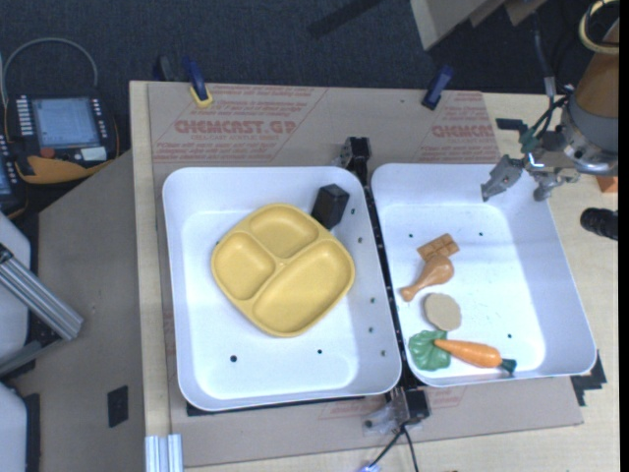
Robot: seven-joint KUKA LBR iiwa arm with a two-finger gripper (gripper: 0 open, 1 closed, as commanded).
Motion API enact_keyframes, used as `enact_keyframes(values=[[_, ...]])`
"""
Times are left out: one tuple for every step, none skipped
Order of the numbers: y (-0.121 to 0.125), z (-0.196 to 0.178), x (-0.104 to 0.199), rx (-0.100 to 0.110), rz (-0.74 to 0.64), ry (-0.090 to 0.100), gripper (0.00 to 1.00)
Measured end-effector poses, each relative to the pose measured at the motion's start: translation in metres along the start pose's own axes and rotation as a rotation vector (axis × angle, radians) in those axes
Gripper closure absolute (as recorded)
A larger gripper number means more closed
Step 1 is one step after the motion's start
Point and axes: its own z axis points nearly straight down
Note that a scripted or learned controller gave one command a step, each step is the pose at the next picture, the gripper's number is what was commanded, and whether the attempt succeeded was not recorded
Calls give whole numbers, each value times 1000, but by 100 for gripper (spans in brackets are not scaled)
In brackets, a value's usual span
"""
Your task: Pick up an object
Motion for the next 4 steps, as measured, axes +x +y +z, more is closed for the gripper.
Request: enact_keyframes(values=[[1,60,-7,4,1,1,0],[1,112,-6,3,0,1,0],[2,99,-6,-2,-1,-1,100],[-1,38,-10,-3,1,-2,100]])
